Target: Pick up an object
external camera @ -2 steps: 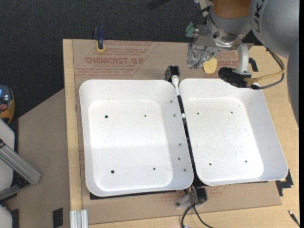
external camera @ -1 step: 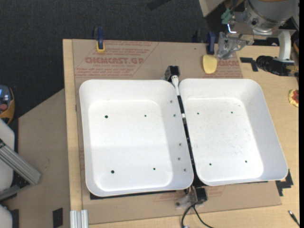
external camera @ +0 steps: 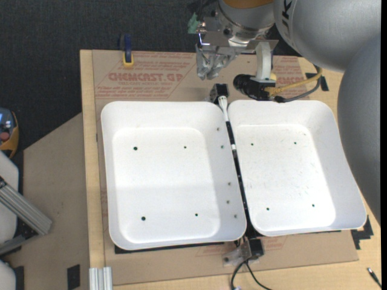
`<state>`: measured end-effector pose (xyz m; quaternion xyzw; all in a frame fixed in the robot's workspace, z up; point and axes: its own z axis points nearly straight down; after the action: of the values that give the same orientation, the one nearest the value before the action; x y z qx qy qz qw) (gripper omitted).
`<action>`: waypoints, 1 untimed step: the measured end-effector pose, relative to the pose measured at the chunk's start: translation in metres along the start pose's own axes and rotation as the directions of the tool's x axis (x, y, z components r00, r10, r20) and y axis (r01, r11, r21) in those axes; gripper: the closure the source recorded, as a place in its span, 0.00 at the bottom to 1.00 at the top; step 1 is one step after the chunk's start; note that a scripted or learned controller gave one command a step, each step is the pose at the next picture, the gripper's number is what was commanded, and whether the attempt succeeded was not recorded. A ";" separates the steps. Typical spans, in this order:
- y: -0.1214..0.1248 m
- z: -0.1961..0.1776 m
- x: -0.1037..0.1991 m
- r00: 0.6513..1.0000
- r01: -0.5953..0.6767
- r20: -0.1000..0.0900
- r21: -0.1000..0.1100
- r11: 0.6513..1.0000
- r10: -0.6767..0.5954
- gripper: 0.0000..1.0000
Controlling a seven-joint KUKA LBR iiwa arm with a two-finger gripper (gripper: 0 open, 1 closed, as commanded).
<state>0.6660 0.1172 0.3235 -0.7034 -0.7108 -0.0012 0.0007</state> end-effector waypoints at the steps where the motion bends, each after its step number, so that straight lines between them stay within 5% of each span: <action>1: -0.001 0.066 0.042 1.000 -0.006 0.002 0.009 1.000 0.006 1.00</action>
<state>0.6650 0.1596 0.2580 -0.7056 -0.7086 0.0027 0.0029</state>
